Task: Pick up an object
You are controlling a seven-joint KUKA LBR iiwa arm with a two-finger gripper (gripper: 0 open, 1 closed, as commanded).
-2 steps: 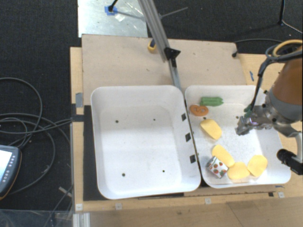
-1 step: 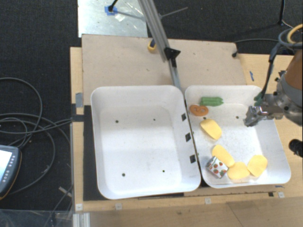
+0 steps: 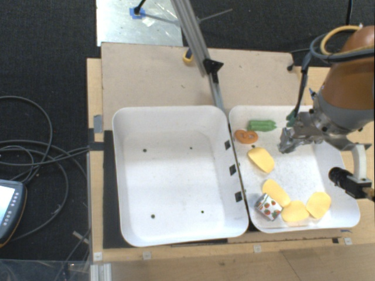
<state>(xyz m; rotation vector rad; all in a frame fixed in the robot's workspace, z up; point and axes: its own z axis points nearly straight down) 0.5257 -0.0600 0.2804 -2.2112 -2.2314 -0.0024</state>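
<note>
Brown worktop (image 3: 152,75) on dark carpet, two shallow white bins side by side; left bin (image 3: 176,174) bare, all objects in the right bin (image 3: 345,212). Pincer (image 3: 288,145) hangs over the right bin's upper middle, arm coming in from the right. Nothing visible between its tips; can't tell whether they're apart or together, too dark and small.

Nearest candidates: green piece (image 3: 261,125) lies just up-left of the pincer, long axis roughly left-right along the bin's back wall. Yellow piece (image 3: 261,160) sits down-left of the pincer, near, long axis running diagonally from upper left to lower right. Orange ring-like piece (image 3: 246,136) further left, close to the divider wall. Other yellow pieces (image 3: 296,206) and a small red-and-white spotted object (image 3: 268,206) cluster at the bin's front, well apart from the pincer.

Judgement: no grasp yet; shortest move is a small shift left, then down, onto the green or yellow piece, closing across its short side.
</note>
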